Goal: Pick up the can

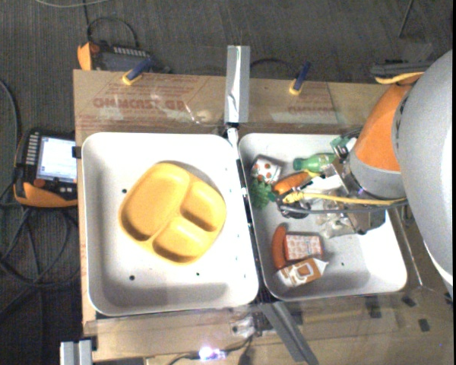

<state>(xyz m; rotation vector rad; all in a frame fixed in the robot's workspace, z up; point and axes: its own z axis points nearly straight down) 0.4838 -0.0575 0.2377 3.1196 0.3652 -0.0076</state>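
Grey below its orange band, the arm (380, 147) comes in from the right and sets the gripper (325, 213) low over the middle of the right bin (368, 268). From where I stand the claw is a tangle of pale and dark parts. I cannot tell how far it is open, and I see nothing clearly caught in it.

Just below it, toward the near rim, lies what I take for the can (302, 245), on its side with a red label up, apart from the claw. A red sausage-shaped thing (279, 248) lies right beside the can on its left. A small carton (300, 271), white and orange, sits just nearer the front edge.

Beyond the claw, toward the far left corner of that bin, a carrot (291, 182) lies at a slant with its green top (259, 195) by the bin wall. A green bottle (315, 162) lies on its side just past it, and a little red-and-white box (264, 169) sits in the corner.

The left bin (106, 268) bears a yellow divided plate (175, 211), set askew near its middle. Both bins rest on a sheet of brown cardboard (159, 101), and an orange-edged handset (45, 169) lies on the floor to the left.
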